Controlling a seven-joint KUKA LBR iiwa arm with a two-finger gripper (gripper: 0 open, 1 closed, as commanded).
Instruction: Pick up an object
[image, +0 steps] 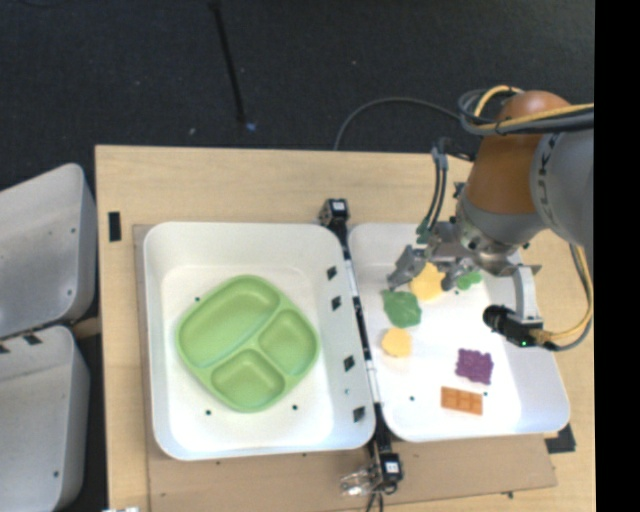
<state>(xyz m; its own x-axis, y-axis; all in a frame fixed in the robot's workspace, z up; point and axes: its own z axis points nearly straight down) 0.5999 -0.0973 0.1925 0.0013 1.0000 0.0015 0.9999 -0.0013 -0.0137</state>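
Toys lie in the right bin (540, 395) on the worktop (240, 165); you can see the gripper (437, 268) low over a yellow piece (427, 285) near the bin's back wall, and the fingers look spread with the yellow piece between them, but you cannot tell if they pinch it. A green lump (403, 308) sits touching or just beside it; a yellow-orange piece (397, 343) lies nearby, with a purple block (474, 365) and an orange block (462, 401) further off. The yellow piece looks small, light and maybe soft; squeeze its two flat sides gently, so it does not slip. The left bin (160, 420) holds a green tray (247, 343).
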